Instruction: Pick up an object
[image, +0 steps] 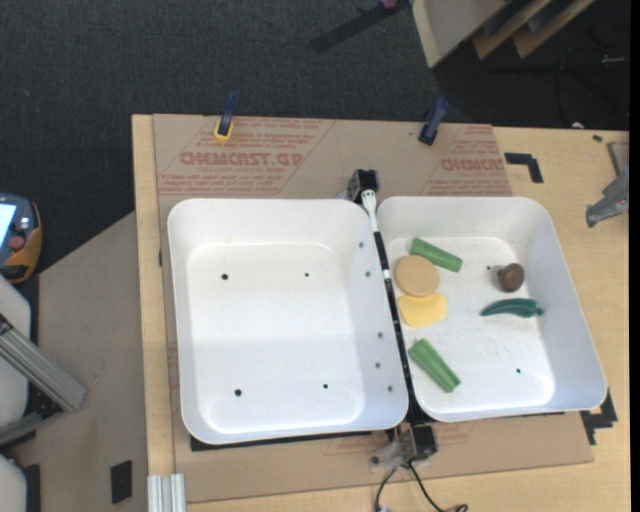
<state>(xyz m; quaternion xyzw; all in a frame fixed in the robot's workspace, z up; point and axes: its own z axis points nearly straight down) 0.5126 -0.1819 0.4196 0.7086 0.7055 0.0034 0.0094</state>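
Objects lie in the right bin (560, 260). Green block (433, 364) looks light, rigid; grasp across its narrow sides. Gripper (610, 205) state: cannot tell.

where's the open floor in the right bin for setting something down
Open floor: lower right corner of the right bin, below the dark green pepper. Crowded along the divider: tan disc, yellow piece, two green sticks.

You get bright, even overhead light, a soft shadow across the left bin (200, 330), and slightly soft focus.
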